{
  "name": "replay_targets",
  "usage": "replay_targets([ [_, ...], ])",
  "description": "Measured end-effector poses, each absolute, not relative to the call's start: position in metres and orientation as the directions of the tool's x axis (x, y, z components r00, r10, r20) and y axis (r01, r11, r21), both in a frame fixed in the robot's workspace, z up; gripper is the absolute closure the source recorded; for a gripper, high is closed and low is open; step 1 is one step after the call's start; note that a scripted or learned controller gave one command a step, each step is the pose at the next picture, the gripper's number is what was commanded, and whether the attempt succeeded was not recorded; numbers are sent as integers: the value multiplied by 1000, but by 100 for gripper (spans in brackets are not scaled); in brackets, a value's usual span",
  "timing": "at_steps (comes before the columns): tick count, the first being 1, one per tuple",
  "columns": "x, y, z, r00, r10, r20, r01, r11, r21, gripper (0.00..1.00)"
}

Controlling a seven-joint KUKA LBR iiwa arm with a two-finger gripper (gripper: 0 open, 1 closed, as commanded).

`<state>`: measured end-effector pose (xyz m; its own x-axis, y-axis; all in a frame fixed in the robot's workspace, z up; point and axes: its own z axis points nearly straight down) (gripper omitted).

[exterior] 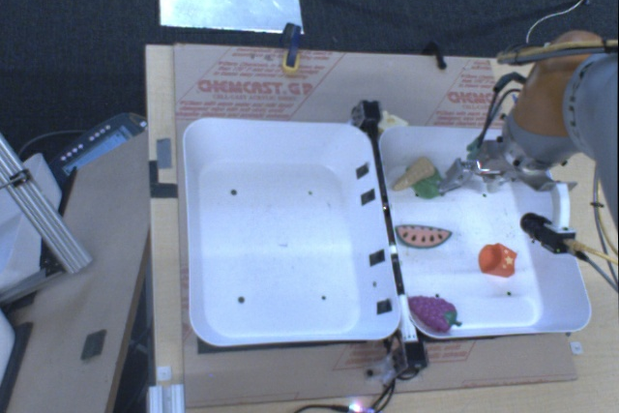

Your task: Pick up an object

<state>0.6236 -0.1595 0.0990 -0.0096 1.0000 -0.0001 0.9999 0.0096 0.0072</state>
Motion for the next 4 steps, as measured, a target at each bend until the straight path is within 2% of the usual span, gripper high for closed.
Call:
replay_targets([
  [1, 660, -104, 86, -1, 1000, 1, 1000, 1, -1, 0],
  [2, 659, -103, 96, -4, 1000, 5, 1000, 4, -16, 100],
  [3, 672, -115, 304, -5, 1000, -5, 1000, 5, 22, 100],
  [4, 662, -16, 323, -14, 1000, 3, 1000, 13, 6, 100],
])
